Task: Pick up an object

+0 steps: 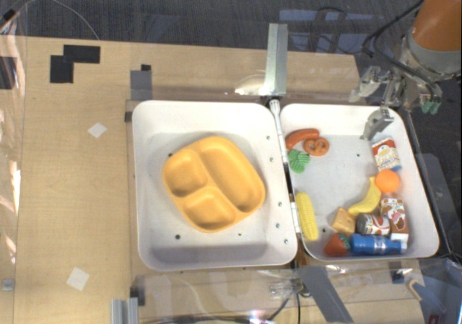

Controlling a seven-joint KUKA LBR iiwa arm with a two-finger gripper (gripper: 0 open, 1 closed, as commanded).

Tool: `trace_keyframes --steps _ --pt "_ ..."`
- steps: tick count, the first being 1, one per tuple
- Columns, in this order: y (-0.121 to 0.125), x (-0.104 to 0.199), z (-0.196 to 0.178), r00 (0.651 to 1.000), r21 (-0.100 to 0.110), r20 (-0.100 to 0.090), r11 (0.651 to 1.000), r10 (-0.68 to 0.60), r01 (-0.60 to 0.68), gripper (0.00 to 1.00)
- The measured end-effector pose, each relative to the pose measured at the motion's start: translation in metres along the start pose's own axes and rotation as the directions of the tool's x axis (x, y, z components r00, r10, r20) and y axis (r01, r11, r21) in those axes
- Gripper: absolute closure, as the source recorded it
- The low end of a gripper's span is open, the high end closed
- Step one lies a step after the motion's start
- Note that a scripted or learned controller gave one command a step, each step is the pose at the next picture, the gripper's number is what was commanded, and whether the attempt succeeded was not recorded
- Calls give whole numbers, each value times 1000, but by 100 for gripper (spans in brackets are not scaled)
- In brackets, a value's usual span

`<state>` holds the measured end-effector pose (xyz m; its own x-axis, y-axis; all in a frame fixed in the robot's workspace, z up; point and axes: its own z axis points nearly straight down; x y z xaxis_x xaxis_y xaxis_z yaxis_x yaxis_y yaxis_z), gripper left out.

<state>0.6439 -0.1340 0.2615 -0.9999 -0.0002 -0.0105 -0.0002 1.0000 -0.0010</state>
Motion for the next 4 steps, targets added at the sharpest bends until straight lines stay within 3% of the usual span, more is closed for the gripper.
trace_keyframes --steps 1,2,3,4 --pt "20 17 121 990 -1 -10 990 141 -141 0" --pt "34 -12 170 851 1 -3 851 525 -525 0" --pt "37 4 167 887 -4 11 887 462 -462 0" --pt "73 35 69 947 -3 6 947 321 -321 0"
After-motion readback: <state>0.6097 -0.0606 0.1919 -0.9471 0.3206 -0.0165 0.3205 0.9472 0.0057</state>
